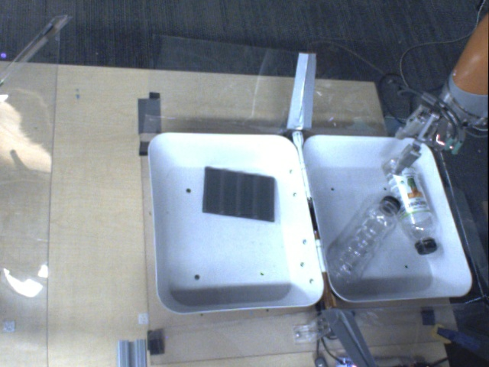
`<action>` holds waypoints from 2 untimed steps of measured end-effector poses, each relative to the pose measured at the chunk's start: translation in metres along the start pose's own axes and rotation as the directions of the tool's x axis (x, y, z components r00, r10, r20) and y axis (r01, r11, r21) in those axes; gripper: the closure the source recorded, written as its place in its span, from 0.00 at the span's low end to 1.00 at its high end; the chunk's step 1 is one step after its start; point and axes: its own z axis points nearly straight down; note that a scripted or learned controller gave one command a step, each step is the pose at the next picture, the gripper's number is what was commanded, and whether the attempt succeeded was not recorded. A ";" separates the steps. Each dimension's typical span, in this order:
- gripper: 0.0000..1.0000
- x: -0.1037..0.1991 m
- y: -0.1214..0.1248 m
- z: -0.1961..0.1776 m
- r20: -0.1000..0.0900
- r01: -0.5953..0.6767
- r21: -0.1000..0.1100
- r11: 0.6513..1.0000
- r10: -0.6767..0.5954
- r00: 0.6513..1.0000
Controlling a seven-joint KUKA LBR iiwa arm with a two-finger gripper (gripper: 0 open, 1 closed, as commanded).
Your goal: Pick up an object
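Currently the two-finger gripper (410, 150) hovers over the right white bin (458, 281); finger state unclear. Clear plastic bottle (365, 235) and small labelled bottle (415, 201) touch, so a grasp could slip or nudge both.

2 clear plastic bottles lie on their sides in the right bin (447, 281), both below the gripper (411, 140) in the camera view. The small bottle (413, 199), with a white, green and orange label and a dark cap (426, 245) at its far end, starts just under the jaws and runs away from them. The larger, ribbed, unlabelled bottle (362, 238) lies slantwise farther off, its dark cap (391, 204) just beside the small bottle. A flat dark grey rectangular pad (239, 194) lies in the left bin (164, 228), well apart from the jaws
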 end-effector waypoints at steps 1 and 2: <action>0.00 0.017 -0.005 0.003 -0.005 -0.299 0.003 0.954 0.299 0.954; 0.00 0.007 -0.002 0.007 -0.002 -0.119 0.001 0.993 0.119 0.993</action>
